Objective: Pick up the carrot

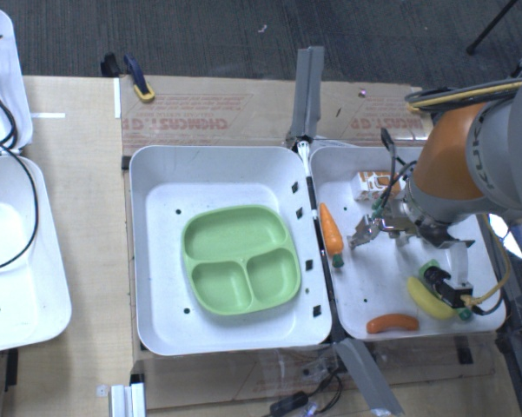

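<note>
Pincer [365, 231] is hanging inside the right bin [356, 307], its metal fingers [361, 236] standing parted with nothing between them, reaching in from the grey arm [495, 159] with its orange band. The carrot [331, 230] is lying just beside the pincer, on the side toward the left bin [148, 233], stretched along the right bin's wall and apart from the fingers. Farther from the pincer, a banana [430, 299] and a small sausage [393, 323] are resting near the right bin's front edge. Beyond the carrot, a green divided plate [240, 259] is sitting in the left bin on the tabletop [87, 146].
</note>
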Controlling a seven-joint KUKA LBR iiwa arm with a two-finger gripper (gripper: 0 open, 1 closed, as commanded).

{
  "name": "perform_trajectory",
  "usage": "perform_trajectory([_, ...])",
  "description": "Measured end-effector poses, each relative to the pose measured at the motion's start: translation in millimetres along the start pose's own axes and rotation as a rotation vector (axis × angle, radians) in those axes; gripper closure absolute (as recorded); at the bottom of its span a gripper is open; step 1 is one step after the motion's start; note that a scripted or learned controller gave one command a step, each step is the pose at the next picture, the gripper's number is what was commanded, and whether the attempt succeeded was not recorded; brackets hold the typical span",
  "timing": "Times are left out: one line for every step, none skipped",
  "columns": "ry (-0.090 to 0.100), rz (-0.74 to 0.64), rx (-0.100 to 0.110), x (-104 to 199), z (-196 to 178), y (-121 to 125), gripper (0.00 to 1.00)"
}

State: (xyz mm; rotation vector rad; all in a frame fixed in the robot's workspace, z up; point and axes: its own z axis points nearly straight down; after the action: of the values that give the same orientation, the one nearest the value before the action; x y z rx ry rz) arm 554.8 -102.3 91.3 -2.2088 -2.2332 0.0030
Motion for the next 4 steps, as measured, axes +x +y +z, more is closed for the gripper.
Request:
perform_trajectory([0.001,0.282,0.003,9,1,-12,0.00])
perform_trajectory([0.000,0.457,0.001,7,0,7,0.00])
perform_trajectory([0.000,0.480,0.014,-25,2,68,0.00])
perform_trajectory([-0.004,0.476,0.008,-25,-7,69,1.00])
